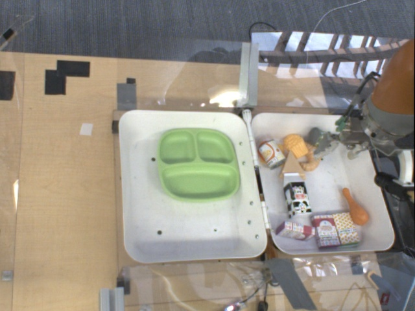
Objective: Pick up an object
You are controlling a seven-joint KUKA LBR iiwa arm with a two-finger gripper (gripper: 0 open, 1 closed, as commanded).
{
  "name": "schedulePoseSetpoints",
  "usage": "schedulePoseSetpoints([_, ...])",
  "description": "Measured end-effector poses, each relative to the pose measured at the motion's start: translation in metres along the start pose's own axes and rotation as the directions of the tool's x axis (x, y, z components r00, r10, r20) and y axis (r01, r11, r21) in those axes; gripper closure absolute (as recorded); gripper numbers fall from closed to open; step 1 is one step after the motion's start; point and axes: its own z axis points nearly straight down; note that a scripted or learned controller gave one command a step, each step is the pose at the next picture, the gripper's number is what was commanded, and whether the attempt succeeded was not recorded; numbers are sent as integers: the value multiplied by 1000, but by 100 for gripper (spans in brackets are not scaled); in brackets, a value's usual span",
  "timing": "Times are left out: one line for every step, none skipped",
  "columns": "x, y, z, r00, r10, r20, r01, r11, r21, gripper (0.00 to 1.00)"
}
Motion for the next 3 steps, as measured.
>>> schedulePoseSetpoints([33, -37, 94, 981, -195, 1, 195, 981, -6, 0])
schedulePoseSetpoints([48, 81, 97, 987, -162, 2, 162, 987, 10, 0])
schedulePoseSetpoints([50, 82, 84, 986, -169, 2, 169, 986, 7, 100])
